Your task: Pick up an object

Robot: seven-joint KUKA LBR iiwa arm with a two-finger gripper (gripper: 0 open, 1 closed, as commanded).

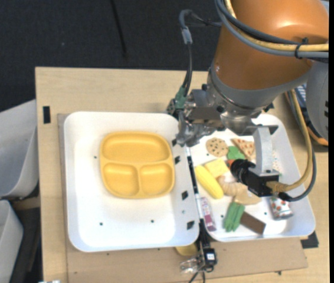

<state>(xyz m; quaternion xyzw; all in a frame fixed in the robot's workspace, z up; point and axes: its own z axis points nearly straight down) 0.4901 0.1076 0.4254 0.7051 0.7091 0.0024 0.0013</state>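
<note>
- A pale wooden bench (49, 87) stands over a dark floor, with a white plastic shape (2, 152) off its left edge.
- Two shallow white bins sit side by side on the bench, their inner rims touching.
- The left bin (75, 217) holds a yellow divided plate (136, 164), lying flat near its middle with three compartments facing up.
- The right bin (305, 217) holds a cluster of small toy foods.
- A round cookie (216, 146) lies near the bin's far end, with a pizza slice (244, 147) just to its right.
- A small green piece (235, 154) lies between and just below those two.
- A pale cheese wedge (217, 167) touches a yellow banana (208, 181), which lies at a slant near the bin's left wall.
- A green bean pod (233, 216) lies near the front, beside a brown block (252, 223).
- A pink-and-white tube (205, 211) lies along the left wall at the front.
- A small red-and-white item (281, 208) sits near the front right corner; what it is cannot be told.
- The arm (261, 40) reaches in from the upper right, its orange band large in the view.
- The gripper (183, 135) is low over the far end of the seam between the bins, just left of the cookie.
- Whether the gripper is open or closed cannot be told, and nothing can be seen held in it.
</note>
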